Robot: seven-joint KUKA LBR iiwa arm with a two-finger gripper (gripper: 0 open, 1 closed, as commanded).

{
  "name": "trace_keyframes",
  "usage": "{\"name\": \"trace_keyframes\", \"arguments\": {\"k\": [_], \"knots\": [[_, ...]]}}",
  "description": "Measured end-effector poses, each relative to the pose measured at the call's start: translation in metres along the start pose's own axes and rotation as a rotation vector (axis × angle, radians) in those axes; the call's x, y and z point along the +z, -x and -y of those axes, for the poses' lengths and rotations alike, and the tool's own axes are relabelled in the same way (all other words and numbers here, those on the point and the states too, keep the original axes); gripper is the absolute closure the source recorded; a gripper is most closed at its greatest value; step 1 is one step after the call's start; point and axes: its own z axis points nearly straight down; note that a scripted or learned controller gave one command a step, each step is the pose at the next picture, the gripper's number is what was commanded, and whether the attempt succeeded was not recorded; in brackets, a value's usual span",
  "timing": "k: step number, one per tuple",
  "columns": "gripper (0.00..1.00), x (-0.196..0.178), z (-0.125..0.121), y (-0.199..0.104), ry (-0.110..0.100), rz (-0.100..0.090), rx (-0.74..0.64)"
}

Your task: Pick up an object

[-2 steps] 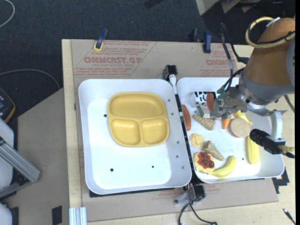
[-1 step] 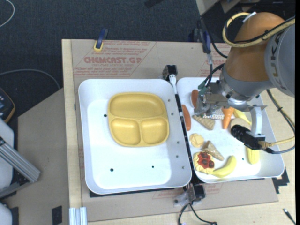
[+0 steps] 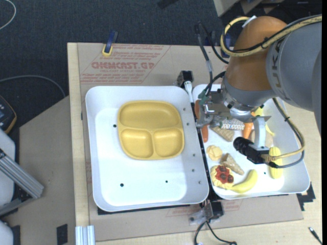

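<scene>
Right bin [image 3: 301,180] largely behind arm [image 3: 265,60]

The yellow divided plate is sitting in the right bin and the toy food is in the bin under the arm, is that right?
Not quite. The camera view shows the yellow divided plate in the left bin, not the right one. The toy food is indeed in the bin under the arm.

Divided plate [image 3: 150,128] in left bin [image 3: 102,152]; toy food [image 3: 232,170] in right bin [image 3: 296,180].

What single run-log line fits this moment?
arm: over right bin | gripper: fingers unclear | yellow tray: left bin | banana: untouched
</scene>
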Motion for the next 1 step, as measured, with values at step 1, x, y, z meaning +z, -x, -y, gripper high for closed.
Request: {"name": "trace_keyframes", "arguments": {"k": [1], "knots": [[1.00,-0.0141,0.0107,0.0054,0.002,0.001,0.004]]}}
